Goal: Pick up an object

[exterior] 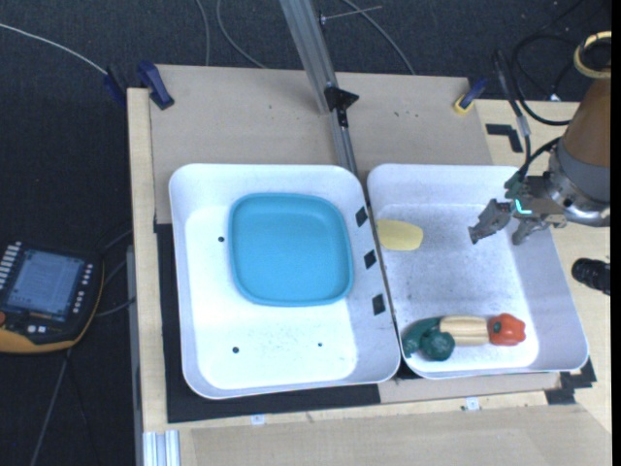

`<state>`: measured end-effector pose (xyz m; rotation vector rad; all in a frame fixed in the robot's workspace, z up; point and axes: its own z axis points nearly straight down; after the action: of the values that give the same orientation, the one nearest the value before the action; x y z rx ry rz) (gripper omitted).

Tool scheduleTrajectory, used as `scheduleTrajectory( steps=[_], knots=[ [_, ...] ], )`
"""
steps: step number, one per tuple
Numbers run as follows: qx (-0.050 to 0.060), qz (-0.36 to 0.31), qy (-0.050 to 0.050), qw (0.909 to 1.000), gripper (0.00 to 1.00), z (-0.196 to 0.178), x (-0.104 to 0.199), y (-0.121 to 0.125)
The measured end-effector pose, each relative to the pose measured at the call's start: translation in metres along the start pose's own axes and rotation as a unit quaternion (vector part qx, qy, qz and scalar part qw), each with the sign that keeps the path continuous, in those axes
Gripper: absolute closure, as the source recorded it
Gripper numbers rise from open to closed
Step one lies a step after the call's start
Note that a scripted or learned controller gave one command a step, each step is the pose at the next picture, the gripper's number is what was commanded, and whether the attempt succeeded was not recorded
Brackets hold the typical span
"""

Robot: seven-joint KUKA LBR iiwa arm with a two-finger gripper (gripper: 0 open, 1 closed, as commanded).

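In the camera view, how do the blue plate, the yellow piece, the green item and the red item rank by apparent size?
1. blue plate, clearly largest.
2. yellow piece and green item: they look about alike, so I do not rank them.
3. red item, slightly smallest.

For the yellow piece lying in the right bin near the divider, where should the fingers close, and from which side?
Probably from straight above, closing across the short width of the yellow piece. It lies flat and alone on the right bin floor, long axis left-right, with bare floor on its near and far sides. The gripper hangs to its right.
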<state>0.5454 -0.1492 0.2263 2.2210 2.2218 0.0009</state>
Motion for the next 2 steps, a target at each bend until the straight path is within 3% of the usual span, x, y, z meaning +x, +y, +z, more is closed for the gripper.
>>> scheduleTrajectory(
  steps=[1, 2],
  knots=[
    [0.000, 0.000, 0.000, 1.0000, 0.00, 0.000, 0.000, 0.000],
    [0.002, 0.000, 0.000, 1.0000, 0.00, 0.042, 0.000, 0.001]
  ],
)
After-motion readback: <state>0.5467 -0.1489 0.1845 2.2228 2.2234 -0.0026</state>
